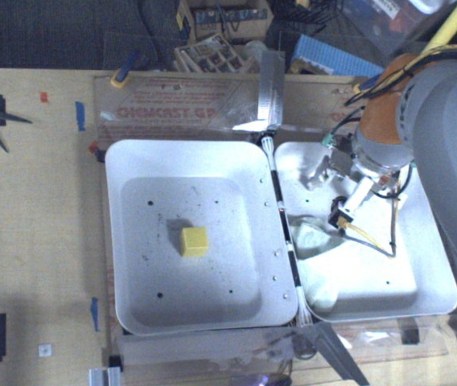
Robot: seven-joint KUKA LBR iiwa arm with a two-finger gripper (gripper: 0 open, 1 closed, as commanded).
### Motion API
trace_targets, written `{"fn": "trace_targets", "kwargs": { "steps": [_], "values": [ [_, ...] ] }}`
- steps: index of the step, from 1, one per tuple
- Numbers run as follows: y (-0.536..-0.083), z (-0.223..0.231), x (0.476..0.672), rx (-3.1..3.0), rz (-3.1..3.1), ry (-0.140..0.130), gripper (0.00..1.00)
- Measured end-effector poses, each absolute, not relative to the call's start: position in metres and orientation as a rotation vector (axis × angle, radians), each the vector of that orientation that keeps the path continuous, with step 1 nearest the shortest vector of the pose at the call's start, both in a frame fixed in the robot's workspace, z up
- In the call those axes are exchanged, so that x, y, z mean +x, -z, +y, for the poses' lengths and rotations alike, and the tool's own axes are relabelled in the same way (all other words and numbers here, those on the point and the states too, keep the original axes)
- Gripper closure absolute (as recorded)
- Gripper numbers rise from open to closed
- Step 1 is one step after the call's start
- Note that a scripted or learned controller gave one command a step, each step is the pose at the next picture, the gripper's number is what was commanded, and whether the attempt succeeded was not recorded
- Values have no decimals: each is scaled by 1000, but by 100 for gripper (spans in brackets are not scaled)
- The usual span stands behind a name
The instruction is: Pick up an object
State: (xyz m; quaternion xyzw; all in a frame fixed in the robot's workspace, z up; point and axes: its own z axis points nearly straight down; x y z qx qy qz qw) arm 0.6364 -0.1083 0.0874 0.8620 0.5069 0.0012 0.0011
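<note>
Bench: pale wood, with a blue tape strip near the back left.
Sheet behind the bins: clear film printed in red, "CHEMCAST GP", the last letters blurred.
Left bin: white and shallow, dark specks on the floor.
Yellow cube: resting on the left bin's floor near the middle, well apart from the gripper.
Right bin: white, just beside the left bin.
Gripper: over the right bin's back left part; spread or pressed together, cannot tell.
Arm: grey with an orange band, reaching in from the right.
</note>
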Motion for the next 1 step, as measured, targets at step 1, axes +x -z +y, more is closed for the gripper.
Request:
{"fn": "trace_targets", "kwargs": {
  "steps": [1],
  "values": [
    [-218, -131, 658, 2828, 1366, 0, 0]
  ]
}}
